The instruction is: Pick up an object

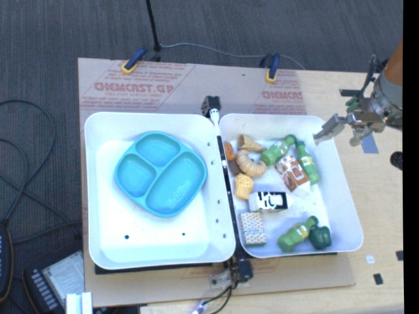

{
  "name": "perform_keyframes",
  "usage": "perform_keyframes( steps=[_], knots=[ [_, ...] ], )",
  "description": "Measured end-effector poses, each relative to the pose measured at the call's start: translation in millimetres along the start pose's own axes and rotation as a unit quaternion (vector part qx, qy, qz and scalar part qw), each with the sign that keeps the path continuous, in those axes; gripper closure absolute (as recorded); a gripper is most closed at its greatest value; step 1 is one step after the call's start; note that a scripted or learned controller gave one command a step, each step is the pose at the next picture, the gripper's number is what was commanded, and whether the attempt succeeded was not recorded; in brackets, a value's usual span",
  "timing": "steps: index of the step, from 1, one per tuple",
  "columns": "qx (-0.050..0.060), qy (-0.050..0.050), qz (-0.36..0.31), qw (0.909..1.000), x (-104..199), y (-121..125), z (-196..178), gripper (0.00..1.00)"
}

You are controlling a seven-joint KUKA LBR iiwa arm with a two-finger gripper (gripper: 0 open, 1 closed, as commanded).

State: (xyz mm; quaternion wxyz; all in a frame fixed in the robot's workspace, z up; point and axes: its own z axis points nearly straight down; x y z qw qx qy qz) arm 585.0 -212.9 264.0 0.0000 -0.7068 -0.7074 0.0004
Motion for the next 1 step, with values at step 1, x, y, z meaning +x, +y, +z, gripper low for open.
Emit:
perform_keyframes(
  steps=[1],
  knots=[
    [0.001, 0.0, 0.0, 1.0, 17.6, 35.2, 78.2, 0.0]
  ],
)
